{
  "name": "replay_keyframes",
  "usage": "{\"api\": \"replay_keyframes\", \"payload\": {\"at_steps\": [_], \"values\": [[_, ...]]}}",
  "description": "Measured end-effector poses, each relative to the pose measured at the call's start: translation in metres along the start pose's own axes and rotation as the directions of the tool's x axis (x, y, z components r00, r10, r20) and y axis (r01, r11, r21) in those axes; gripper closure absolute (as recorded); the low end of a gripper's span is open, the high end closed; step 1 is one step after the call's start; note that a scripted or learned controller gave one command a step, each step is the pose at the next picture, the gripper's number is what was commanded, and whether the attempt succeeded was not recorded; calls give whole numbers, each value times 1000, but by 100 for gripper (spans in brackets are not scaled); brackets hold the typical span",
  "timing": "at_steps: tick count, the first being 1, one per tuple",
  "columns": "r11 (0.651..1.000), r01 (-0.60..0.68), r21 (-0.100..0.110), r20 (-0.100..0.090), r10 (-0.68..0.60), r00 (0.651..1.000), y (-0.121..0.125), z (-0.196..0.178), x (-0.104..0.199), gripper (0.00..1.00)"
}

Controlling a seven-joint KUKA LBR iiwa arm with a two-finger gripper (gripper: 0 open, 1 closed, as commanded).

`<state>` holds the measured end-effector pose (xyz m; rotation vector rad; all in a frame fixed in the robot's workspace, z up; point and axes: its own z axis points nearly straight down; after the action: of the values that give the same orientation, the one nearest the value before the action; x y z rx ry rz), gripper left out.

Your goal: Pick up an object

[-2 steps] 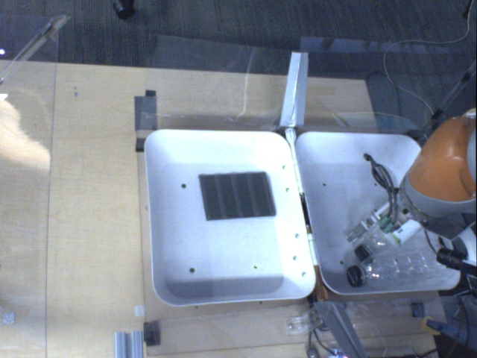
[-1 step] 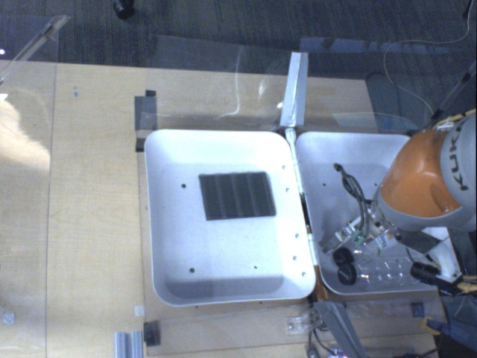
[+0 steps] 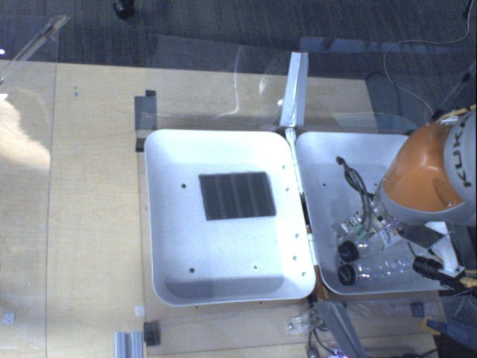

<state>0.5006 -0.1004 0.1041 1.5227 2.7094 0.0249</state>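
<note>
Two white bins are sitting side by side: the left bin (image 3: 171, 222) is holding a dark ribbed pad (image 3: 237, 195), while the arm (image 3: 428, 174) is reaching over the right bin (image 3: 320, 170); the gripper (image 3: 363, 230) is hanging above a clear plastic bottle (image 3: 376, 267) near the front wall, its grip impossible to judge
</note>
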Motion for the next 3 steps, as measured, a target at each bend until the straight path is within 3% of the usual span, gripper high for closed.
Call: {"api": "replay_keyframes", "payload": {"at_steps": [1,2,3], "values": [[1000,0,1,-1,0,1000,0,0,0,0],[987,-160,14,-5,160,987,6,13,6,0],[984,-176,15,-7,176,984,-24,10,-26,0]]}}
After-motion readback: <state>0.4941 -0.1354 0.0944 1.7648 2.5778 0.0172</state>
